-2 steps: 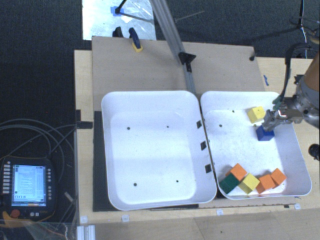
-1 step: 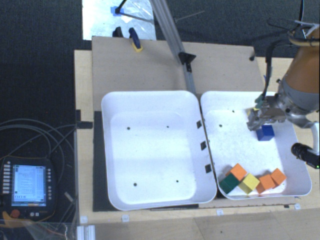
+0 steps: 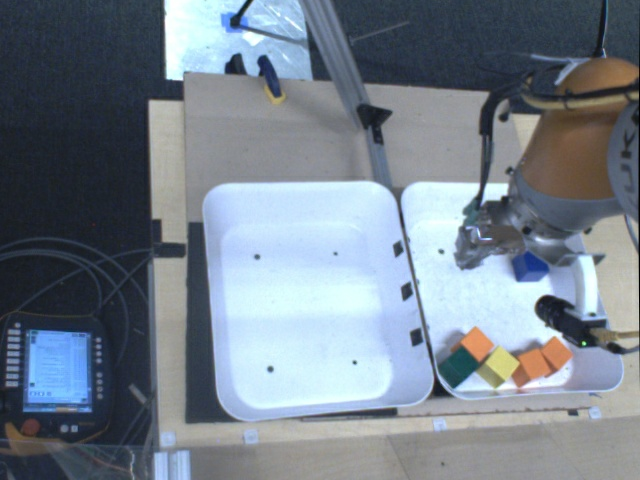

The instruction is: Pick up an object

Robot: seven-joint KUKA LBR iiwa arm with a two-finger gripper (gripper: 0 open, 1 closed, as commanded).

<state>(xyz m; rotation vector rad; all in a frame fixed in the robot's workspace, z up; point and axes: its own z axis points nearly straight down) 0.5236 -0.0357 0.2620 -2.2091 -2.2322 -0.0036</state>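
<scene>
Dark carpet surrounds the bench (image 3: 300, 118), and a teach pendant (image 3: 50, 373) lies on the floor off its left edge with cables looping to it. The bench carries two shallow white bins side by side. The left bin (image 3: 310, 203) has a bare floor with a few small dark marks; the right bin (image 3: 430, 208) holds everything I could pick.

My end effector (image 3: 478, 248) hangs low over the middle of the right bin, nearer its far wall than its near one. From this slant I cannot tell whether it is apart, together or clamped on anything, and I see nothing gripped in it.

A blue block (image 3: 528, 265) lies just beside it, toward the bin's right wall and partly hidden under my wrist. The others crowd the bin's near edge: an orange block (image 3: 477, 344), a green block (image 3: 459, 367) and a yellow block (image 3: 497, 368) touching one another, with a second orange block (image 3: 543, 360) just beside them near the right corner. I judge they sit there because the floor curves up at the rim and loose pieces settle against it
</scene>
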